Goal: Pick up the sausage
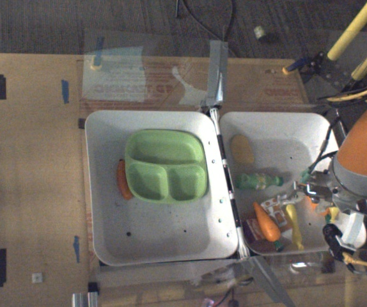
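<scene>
You'll find the sausage (124, 179) in the left bin (100, 222), tucked against the left edge of the green tray (166, 165), long axis running near to far. The jaws (311, 185) sit over the right bin (279, 133); their spread isn't clear.

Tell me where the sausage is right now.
The sausage lies in the left bin, tucked against the left edge of the green divided plate, far from the gripper over the right bin.
</scene>
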